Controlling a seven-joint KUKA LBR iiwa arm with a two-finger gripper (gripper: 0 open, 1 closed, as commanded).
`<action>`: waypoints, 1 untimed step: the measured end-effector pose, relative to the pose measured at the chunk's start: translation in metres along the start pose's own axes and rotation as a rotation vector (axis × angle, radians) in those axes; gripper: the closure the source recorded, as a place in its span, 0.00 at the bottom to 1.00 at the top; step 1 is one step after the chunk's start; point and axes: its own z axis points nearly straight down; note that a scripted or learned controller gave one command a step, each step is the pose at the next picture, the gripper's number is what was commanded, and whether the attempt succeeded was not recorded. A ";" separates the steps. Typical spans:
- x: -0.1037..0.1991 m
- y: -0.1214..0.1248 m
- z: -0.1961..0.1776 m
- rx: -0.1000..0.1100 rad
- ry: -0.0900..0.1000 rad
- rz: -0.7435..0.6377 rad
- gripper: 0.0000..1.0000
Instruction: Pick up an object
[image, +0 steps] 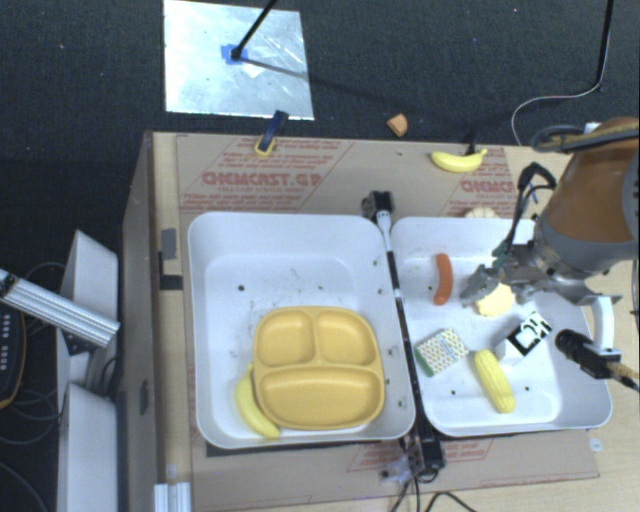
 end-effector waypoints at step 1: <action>-0.043 -0.022 0.085 -0.021 -0.008 -0.001 0.00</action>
